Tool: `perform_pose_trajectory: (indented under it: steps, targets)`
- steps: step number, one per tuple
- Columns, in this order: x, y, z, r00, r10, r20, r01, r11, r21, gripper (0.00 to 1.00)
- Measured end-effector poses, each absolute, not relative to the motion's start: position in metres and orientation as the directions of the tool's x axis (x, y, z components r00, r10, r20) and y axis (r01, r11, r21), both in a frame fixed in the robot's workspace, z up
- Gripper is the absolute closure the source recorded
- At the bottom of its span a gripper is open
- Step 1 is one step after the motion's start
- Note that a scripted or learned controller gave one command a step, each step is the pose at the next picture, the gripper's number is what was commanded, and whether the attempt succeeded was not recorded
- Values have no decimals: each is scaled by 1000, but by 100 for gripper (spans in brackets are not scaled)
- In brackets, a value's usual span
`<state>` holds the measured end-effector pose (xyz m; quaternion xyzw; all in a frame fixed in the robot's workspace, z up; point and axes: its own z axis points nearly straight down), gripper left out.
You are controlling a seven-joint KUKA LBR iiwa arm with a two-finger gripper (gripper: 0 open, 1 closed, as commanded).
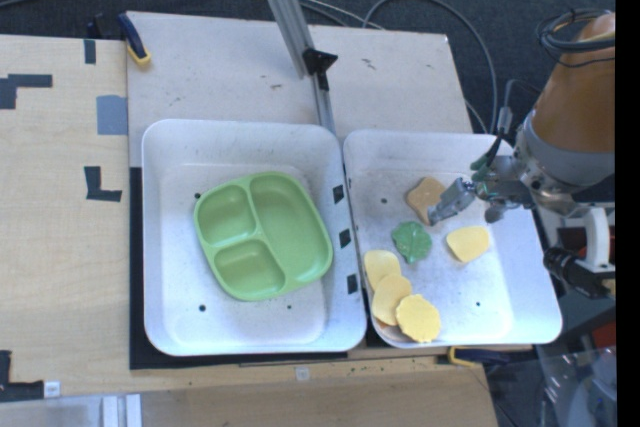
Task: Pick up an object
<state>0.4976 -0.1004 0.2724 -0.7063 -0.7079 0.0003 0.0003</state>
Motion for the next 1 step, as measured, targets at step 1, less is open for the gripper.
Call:
perform_pose_trajectory:
  steps: [1]
  targets:
    - [498,-101,272,-2,1000,0,1000,2,-1,0]
